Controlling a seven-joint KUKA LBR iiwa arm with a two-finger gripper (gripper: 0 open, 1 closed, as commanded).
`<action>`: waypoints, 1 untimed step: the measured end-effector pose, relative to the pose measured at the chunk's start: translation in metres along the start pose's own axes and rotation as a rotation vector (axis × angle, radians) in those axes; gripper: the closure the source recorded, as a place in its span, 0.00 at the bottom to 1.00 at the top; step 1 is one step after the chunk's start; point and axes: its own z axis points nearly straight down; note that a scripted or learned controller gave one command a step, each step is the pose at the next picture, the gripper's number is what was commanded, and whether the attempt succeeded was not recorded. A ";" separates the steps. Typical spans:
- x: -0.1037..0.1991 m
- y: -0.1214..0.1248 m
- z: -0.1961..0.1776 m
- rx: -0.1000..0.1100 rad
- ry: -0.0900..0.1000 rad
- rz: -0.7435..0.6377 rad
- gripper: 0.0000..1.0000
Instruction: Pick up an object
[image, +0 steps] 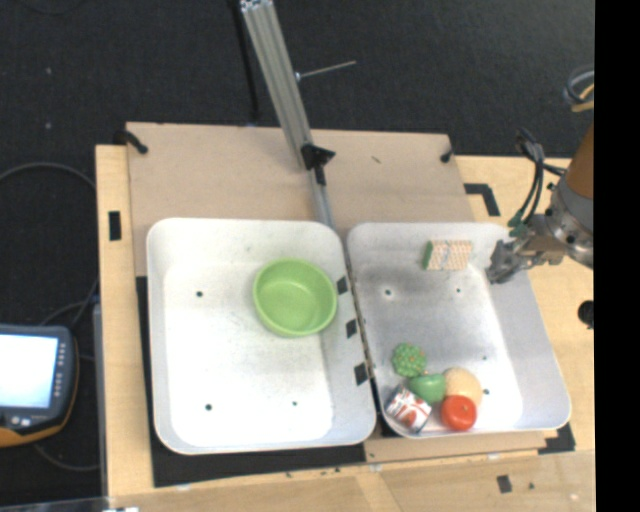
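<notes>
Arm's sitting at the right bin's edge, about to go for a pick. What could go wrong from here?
1. The broccoli, green fruit, egg, tomato and can are packed together in the right bin's near corner; the fingers may find no gap, or knock neighbours.
2. They sit close to the bin wall, so the gripper may hit the rim.
3. The flat packet is nearest but lies low, so a grasp may slip off.

A wooden bench (420, 480) bears two white bins (180, 300) side by side.
</notes>
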 end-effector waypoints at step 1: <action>0.043 -0.016 0.007 0.007 0.002 -0.001 1.00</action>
